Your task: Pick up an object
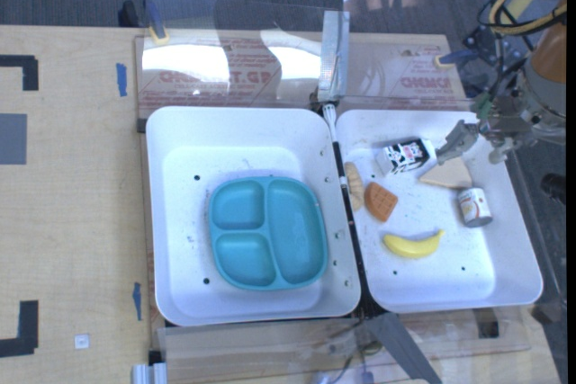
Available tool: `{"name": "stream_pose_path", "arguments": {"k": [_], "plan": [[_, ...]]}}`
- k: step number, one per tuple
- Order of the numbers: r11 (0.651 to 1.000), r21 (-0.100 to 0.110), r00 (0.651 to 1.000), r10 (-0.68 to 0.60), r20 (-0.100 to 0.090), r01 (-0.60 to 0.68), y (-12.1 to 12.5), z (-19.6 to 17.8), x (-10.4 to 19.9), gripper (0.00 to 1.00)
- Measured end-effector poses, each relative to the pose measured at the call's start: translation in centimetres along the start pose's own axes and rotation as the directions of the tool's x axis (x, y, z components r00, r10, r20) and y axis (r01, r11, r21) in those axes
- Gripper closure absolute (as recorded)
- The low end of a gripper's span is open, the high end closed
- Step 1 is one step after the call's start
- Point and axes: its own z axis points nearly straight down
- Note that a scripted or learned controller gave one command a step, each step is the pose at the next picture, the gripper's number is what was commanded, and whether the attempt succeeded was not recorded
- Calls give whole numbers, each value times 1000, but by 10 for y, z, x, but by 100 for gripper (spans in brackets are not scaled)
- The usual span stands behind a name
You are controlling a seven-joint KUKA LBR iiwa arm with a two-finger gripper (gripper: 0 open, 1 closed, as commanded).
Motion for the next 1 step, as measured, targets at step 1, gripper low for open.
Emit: {"name": "stream_pose_path", "arguments": {"k": [1], "plan": [[994, 6, 994, 109, 0, -109, 9, 66, -58, 0]]}}
